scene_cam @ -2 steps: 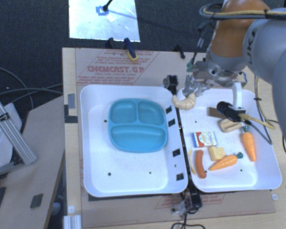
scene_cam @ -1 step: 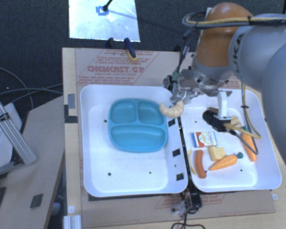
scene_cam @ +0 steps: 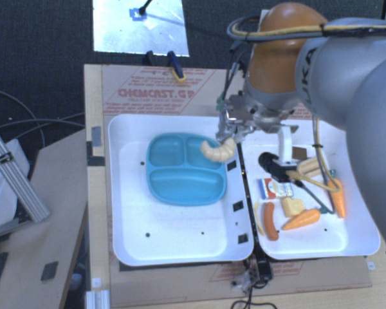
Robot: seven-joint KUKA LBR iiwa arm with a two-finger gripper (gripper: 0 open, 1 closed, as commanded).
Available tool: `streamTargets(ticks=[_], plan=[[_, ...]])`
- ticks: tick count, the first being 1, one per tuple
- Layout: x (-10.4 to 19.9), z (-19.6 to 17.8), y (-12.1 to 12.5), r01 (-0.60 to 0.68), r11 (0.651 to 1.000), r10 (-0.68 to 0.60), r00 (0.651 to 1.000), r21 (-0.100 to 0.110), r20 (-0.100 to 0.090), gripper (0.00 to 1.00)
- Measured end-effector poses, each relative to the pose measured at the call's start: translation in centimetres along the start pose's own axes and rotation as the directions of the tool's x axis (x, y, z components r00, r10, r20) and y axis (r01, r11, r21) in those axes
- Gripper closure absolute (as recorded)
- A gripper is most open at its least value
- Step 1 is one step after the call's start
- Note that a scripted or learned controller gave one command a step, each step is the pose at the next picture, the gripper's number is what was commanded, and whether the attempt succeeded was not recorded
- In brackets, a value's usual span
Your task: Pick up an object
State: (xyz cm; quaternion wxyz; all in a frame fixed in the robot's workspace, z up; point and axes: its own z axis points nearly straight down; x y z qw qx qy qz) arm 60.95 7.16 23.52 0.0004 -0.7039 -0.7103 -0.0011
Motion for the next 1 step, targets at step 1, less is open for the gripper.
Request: streamTargets(ticks=[1], plan=[[-0.9, 1.75, 0.51, -0.008, 1.0, 0.008, 1.0, 0.001, 0.003, 1.0]])
